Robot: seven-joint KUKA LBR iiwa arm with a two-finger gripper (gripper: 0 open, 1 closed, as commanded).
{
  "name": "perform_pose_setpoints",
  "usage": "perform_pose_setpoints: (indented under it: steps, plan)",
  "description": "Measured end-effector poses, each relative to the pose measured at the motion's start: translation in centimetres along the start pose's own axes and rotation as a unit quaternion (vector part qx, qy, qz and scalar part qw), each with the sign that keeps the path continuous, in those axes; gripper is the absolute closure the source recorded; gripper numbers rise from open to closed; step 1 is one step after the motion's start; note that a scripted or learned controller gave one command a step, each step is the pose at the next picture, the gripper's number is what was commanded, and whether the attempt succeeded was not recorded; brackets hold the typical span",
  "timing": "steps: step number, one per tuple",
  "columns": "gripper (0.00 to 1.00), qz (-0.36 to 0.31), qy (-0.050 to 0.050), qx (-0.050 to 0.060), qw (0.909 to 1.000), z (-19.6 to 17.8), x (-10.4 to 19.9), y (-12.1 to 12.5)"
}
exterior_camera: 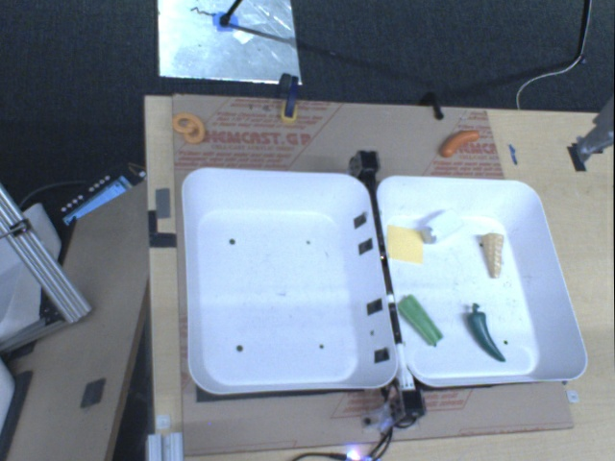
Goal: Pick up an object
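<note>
The right bin point(548, 257) holds several small objects. A yellow square slab point(405, 245) lies near its left wall, with a white lump point(442, 226) touching its upper right corner. To the right lies a tan ice-cream cone point(493, 254). Nearer the front are a light green pod point(419, 318) and a dark green chili pepper point(485, 334). A grey part of the arm's gripper point(591, 144) pokes in at the right edge of the view, above the bench beyond the right bin's far right corner and apart from every object.
The left bin point(207, 257) sits beside the right one, joined by a black hinge strip point(380, 257). On the cardboard behind the bins lie an orange sausage point(459, 143), a pretzel point(189, 128) and a yellow clamp point(288, 99).
</note>
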State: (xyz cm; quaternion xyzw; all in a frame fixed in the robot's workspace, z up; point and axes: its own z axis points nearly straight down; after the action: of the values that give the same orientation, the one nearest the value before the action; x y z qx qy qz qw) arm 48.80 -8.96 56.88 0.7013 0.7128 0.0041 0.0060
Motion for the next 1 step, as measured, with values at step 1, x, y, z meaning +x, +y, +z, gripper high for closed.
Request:
perform_pose_setpoints:
  steps: [1]
  plan:
    - [1.0,-0.002,-0.001,-0.002,1.0,-1.17,-0.03,0.06]
